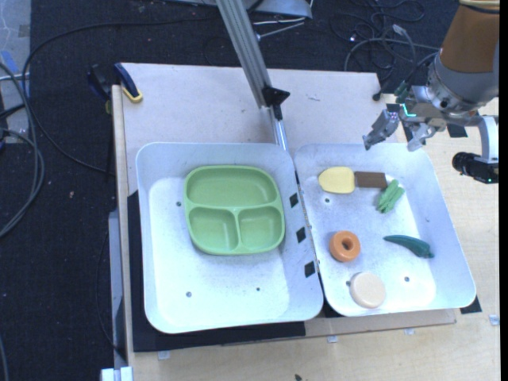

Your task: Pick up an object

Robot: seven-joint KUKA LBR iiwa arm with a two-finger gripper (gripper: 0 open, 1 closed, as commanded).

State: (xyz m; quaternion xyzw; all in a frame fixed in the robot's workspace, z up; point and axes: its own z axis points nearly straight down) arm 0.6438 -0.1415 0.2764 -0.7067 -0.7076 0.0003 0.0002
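On the pale tabletop [206, 101], the left shallow white bin [159, 292] holds a light green plastic plate with three compartments [235, 209], lying flat near the bin's middle. Just beside it, the right shallow white bin [452, 276] carries the loose things. At its far left lies a yellow rounded block [336, 180], touching a dark brown rectangular bar [369, 179] on its right. Nearer the front sits an orange ring-shaped doughnut toy [344, 246], and in front of that a cream-coloured round disc [367, 289] close to the bin's front rim. To the right of the brown bar lies a light green leafy piece [390, 196], tilted, and below it a dark teal elongated pod-shaped piece [409, 245] lying at a slant.

Above the right bin's far right corner hangs the hand [397, 131], on the grey arm with its orange band [470, 42]. Its two fingers stand apart, moderately open, with nothing between them. The light green leafy piece and the brown bar are the nearest things, lying in front of the hand and apart from it; the others lie farther toward the bin's front.
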